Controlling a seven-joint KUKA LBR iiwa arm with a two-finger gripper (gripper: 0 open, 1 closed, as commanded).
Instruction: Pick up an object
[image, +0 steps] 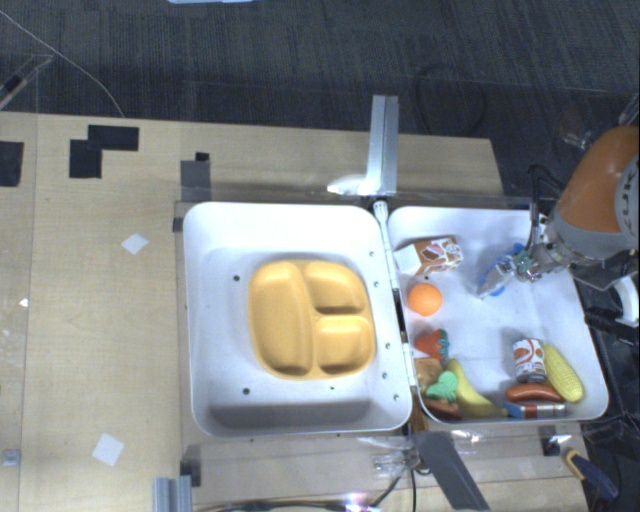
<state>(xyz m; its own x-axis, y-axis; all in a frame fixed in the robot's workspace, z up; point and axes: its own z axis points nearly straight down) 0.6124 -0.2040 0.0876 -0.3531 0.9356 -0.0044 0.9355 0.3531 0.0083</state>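
- Count: two white bins on the surface (90, 330); the left bin (200, 300) carries one yellow compartment tray (308, 318); the right bin (590, 340) carries the loose objects.
- Loose objects counted in the right bin: one carton (432, 256), one orange ball (425, 299), one red piece (430, 343), one banana (468, 390), one brown piece (432, 372), one can (527, 359), one corn cob (563, 371), one red sausage-shaped piece (533, 394). Some overlap, so the count in the near corner is uncertain.
- End effector (520, 264): located over the far right part of the right bin, below the orange band (600, 185) of the arm. Whether it is apart or together cannot be determined; a bluish, shiny item (494, 278) lies just beside its tip, and contact cannot be confirmed.
- Task objects: the carton, brown and white, lies tilted to the left of the end effector, near the bin divider.
- The orange ball lies left of and nearer the camera than the end effector, just beside the carton.
- The can, corn cob and red sausage-shaped piece lie together well below the end effector in the view, at the near right wall.
- The banana, red piece and brown piece crowd the near left corner, touching one another.
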